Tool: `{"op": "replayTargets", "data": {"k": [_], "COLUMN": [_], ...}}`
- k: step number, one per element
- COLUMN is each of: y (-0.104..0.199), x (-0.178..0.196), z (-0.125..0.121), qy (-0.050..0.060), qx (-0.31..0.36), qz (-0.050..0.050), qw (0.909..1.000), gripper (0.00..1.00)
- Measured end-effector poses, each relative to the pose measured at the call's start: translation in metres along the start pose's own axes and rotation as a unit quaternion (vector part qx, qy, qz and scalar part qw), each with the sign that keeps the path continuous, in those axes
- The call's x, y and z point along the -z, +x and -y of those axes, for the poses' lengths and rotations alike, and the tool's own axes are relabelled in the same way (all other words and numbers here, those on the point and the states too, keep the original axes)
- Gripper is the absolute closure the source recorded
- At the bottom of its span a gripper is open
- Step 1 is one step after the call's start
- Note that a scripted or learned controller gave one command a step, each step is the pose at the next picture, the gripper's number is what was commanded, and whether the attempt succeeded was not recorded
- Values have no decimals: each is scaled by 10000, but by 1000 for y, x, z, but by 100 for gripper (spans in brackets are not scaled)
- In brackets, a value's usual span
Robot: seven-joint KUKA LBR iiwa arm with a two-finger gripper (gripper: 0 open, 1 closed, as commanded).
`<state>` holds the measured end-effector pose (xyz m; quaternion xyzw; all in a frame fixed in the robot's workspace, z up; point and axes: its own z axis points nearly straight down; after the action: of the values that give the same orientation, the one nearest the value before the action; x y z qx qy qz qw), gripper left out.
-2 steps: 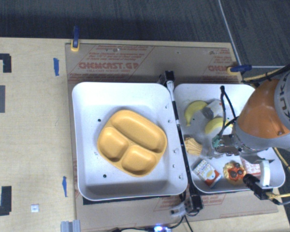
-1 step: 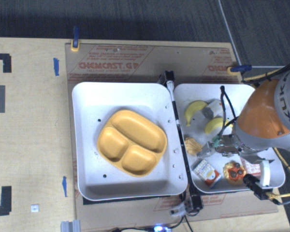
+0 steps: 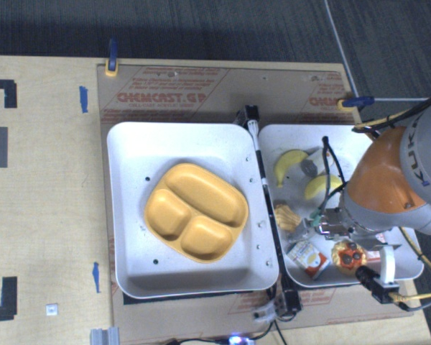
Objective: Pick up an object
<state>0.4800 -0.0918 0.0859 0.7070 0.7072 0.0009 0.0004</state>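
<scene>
Glossy crinkled packets (image 3: pixel 307 254) below gripper (image 3: pixel 329 225), possibly over lemon (image 3: pixel 320 187); molded yellow tray (image 3: pixel 195 211) leftward.

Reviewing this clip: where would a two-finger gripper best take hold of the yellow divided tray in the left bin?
Probably the yellow divided tray by its raised outer rim, coming straight down from above. It lies flat and open side up in the left bin, too wide to span, so one finger would go inside a compartment, one outside.
</scene>
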Motion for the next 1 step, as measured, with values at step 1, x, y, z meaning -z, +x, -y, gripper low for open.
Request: {"op": "replayTargets", "data": {"k": [1], "y": [-2], "x": [0], "z": [0], "qy": [-3], "qx": [2], "qz": [-5], "qw": [10000], "gripper": [0]}}
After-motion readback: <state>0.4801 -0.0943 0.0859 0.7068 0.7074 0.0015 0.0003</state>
